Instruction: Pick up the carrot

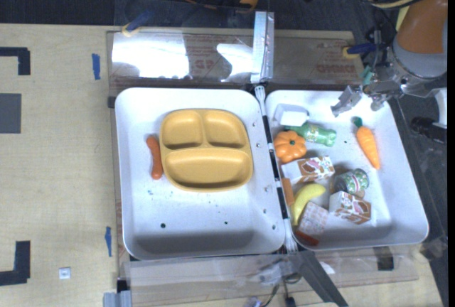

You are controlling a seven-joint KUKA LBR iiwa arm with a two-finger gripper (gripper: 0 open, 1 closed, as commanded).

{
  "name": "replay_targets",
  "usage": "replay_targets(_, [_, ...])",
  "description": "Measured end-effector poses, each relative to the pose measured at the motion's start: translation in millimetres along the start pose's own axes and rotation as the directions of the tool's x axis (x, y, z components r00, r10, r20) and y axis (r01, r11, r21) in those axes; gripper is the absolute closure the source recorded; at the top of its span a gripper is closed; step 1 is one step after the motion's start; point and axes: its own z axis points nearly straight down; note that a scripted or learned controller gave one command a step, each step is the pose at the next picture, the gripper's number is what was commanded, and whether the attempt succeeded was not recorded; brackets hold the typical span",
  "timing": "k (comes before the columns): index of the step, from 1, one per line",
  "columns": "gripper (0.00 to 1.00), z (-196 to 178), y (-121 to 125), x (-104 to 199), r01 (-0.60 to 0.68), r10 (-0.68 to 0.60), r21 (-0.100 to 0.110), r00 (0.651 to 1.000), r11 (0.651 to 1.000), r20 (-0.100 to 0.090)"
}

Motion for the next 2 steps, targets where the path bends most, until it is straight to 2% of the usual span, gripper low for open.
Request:
replay_targets(1, [0.00, -115.7, 16.3, -11.9, 0.015, -0.015, -0.001, 1.000, 1.000, 0.001])
replay_targets(2, [0.00, 19.2, 11.6, -20.5, 0.044, -0.044, 0.002, 0.999, 0.999, -0.001])
